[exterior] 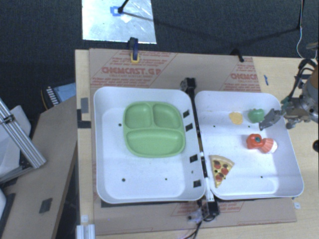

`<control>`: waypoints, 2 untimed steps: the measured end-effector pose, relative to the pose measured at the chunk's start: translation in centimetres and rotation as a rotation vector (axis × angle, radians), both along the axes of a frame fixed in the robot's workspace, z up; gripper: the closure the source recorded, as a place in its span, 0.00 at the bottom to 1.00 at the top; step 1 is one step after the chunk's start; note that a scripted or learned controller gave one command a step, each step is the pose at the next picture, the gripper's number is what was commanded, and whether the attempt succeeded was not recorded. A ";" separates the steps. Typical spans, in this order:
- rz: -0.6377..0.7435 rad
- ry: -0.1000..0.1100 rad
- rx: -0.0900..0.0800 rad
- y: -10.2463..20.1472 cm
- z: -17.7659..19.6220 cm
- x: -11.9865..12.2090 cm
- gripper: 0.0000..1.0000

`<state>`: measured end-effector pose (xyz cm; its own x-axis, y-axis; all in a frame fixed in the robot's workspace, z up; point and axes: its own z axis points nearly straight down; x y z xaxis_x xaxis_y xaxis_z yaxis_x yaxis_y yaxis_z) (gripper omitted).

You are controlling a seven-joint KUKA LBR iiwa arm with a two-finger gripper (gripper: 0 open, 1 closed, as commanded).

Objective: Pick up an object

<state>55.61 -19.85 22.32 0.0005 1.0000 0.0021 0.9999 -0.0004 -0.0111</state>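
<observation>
Hand (277, 117) blurred near green toy (256, 114), arm cropped

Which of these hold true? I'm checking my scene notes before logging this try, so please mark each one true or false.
1. The green plate lies in the left bin. True.
2. The pizza slice lies on the green plate. False: it lies on the floor of the right bin, near the divider between the bins.
3. The tool is over the right bin's far right part, close to the green toy. True.
4. The red toy sits in the left bin. False: it is in the right bin, beside a small pale piece.
5. The yellow piece lies just left of the green toy. True.
</observation>
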 end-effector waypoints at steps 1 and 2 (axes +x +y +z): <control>0.004 -0.012 -0.003 0.1 0.8 0.3 0.00; 0.002 -0.011 -0.002 0.2 -3.4 0.0 0.00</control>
<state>55.58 -19.61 18.91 -0.0015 1.0000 -0.0001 1.0000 0.0015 -0.0001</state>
